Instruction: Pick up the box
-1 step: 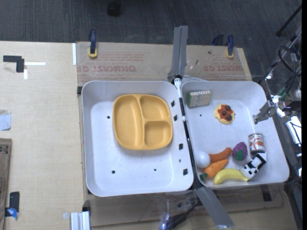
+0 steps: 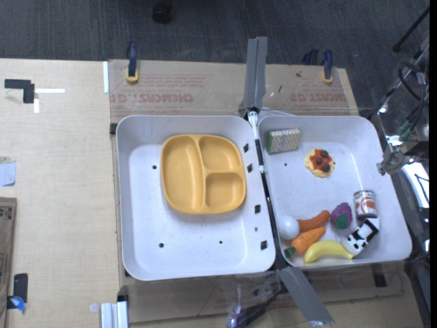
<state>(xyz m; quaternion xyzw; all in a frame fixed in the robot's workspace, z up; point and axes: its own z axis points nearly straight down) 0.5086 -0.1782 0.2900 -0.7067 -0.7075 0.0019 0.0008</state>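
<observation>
The box (image 2: 284, 141) is small and rectangular, with a speckled green and grey face; it lies in the right bin (image 2: 382, 142), at the far left corner, near the small pizza (image 2: 319, 162); the gripper's state I cannot tell.

I see the bench (image 2: 54, 183) carrying two white bins: the left bin (image 2: 136, 251) touches the right bin (image 2: 389, 183). Behind the left bin lies what looks like cardboard (image 2: 184, 87).
</observation>
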